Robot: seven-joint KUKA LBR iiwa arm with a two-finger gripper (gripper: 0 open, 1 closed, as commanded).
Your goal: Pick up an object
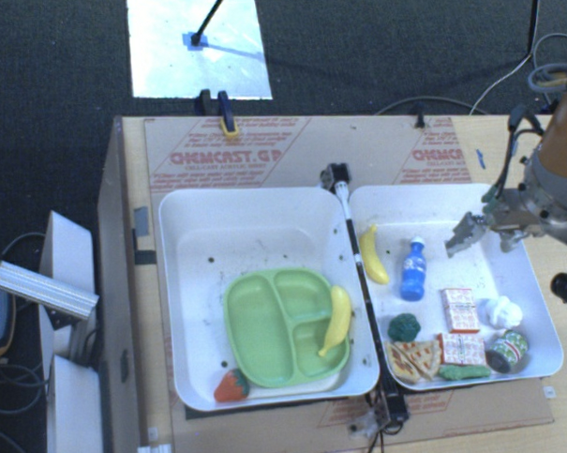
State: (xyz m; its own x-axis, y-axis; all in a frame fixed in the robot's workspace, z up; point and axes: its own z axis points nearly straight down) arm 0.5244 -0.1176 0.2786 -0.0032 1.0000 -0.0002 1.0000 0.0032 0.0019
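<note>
My gripper (483,239) hangs over the upper right part of the right bin (542,294), to the right of a blue bottle (413,270). Its fingers are spread open with nothing between them. A yellow banana (372,255) lies near the bin's left wall. Along the front of this bin sit a broccoli piece (403,327), a pizza slice (413,359), two red-and-white cartons (460,309) (462,349), a white lump (501,311), a small can (507,350) and a green pod (463,373).
The left bin (192,272) holds a green divided plate (269,329) with a second banana (336,319) on its right edge and a red strawberry (231,386) at its front left corner. A divider rail (358,264) separates the bins. Cables trail at the upper right.
</note>
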